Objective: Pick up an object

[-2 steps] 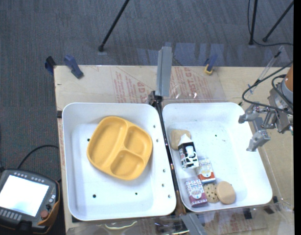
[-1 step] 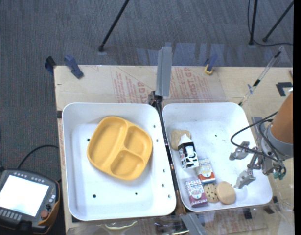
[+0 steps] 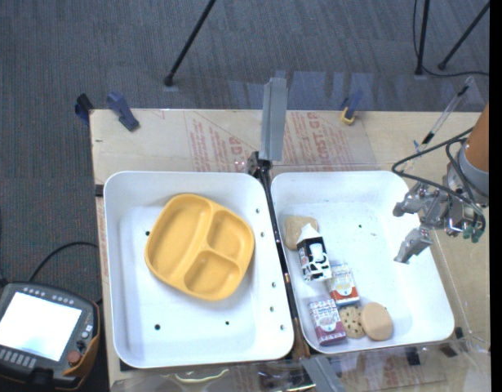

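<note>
The task names no particular object, so the likeliest candidates are the small items clustered in the right-hand shallow white bin (image 3: 414,317); a black-and-white carton (image 3: 314,259) lies tilted near the bin's left wall, touching a pale tan rounded piece (image 3: 297,229) above it; just below sit a small orange-and-white box (image 3: 344,283), a red-and-white packet (image 3: 325,321), a speckled cookie-like disc (image 3: 353,321) and a tan oval lump (image 3: 376,321), the last three side by side near the front wall. All of them look light and small; the carton and boxes seem stiff with flat faces that should suit a pinch across the narrow width, while the rounded tan pieces may roll or slip. Crowding could make a clean grasp awkward, since neighbours touch.

The gripper (image 3: 407,231) hangs over the right side of this bin, above bare floor, its two fingers spread apart with nothing between them; the cluster lies to its left and towards the front, well apart from the fingertips. The left-hand white bin (image 3: 124,300) holds a yellow three-compartment plastic plate (image 3: 201,246), broad and shallow, harder to pinch except at its rim.
</note>
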Robot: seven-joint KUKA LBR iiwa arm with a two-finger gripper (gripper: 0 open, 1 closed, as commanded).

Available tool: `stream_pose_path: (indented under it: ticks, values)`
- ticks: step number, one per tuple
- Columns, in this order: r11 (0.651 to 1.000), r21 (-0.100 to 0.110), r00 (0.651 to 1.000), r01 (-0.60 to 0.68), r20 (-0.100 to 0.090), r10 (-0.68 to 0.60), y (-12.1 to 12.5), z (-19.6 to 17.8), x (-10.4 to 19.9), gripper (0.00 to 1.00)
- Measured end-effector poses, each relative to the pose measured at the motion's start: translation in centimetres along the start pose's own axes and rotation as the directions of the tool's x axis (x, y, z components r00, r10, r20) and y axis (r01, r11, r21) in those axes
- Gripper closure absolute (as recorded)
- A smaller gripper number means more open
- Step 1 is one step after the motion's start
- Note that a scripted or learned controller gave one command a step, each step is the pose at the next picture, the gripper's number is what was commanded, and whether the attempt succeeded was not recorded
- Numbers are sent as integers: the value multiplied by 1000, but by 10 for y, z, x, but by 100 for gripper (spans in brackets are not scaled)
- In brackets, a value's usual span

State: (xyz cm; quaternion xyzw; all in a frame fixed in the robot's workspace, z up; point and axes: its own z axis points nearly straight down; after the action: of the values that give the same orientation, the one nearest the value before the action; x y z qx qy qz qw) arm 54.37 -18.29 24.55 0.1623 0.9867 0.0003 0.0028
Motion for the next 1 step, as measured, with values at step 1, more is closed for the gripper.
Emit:
stream_pose_path:
  ticks: [1]
  values:
    - [909, 5, 909, -418, -6, 418, 27, 155, 29, 0]
